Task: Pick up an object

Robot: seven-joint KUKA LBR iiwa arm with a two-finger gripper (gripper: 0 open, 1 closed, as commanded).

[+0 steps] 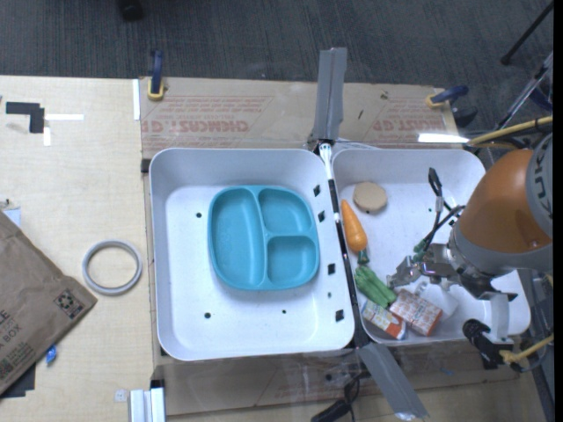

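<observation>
red carton [416, 312] lies just below jaws [410, 271] in right bin [400, 167]

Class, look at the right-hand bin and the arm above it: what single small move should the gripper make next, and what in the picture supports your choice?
Probably a short descent straight down. The gripper hangs low in the right bin, just above the red-and-white packets and beside the green vegetable, with nothing seen between its fingers. The carrot and the round tan biscuit lie farther off, so the packets seem the nearest target.

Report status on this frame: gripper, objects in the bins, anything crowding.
Gripper low in right bin, over item pile. Carrot, round cookie, red carton all loose. Blue tray alone in left bin.
</observation>
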